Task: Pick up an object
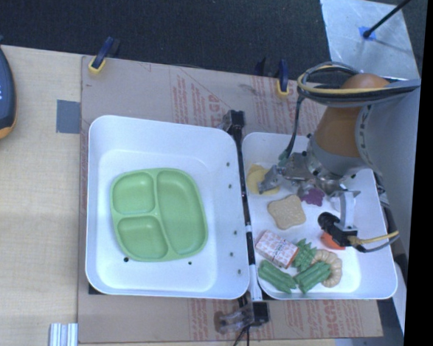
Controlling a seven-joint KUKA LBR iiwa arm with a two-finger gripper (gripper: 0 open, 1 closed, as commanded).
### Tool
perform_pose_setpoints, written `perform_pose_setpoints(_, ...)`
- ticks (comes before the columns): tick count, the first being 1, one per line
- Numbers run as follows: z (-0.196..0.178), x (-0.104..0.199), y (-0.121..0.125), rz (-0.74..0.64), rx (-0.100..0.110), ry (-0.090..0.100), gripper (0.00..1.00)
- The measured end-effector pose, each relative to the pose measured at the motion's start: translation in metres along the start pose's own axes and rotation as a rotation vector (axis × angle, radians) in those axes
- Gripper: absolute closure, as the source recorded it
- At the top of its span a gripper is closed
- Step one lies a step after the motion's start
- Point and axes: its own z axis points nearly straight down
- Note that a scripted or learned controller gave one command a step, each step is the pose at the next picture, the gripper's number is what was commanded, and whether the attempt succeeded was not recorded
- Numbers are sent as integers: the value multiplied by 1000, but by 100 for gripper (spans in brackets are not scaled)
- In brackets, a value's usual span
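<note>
Gripper (299, 176) low in the right bin (375, 279), above the toast (286, 212); open or closed, cannot tell. Beside it: yellow piece (256, 179), purple piece (314, 197), green beans (298, 270). Green plate (158, 215) in left bin (100, 197).
</note>
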Motion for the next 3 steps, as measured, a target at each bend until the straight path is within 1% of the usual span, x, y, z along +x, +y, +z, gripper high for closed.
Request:
perform_pose_setpoints(1, 1, -13, -51, 4, 10, 0, 0)
perform_pose_setpoints(2, -11, -13, -47, 2, 4, -2, 100)
perform_pose_setpoints(3, -104, 76, -66, -6, -4, 5, 100)
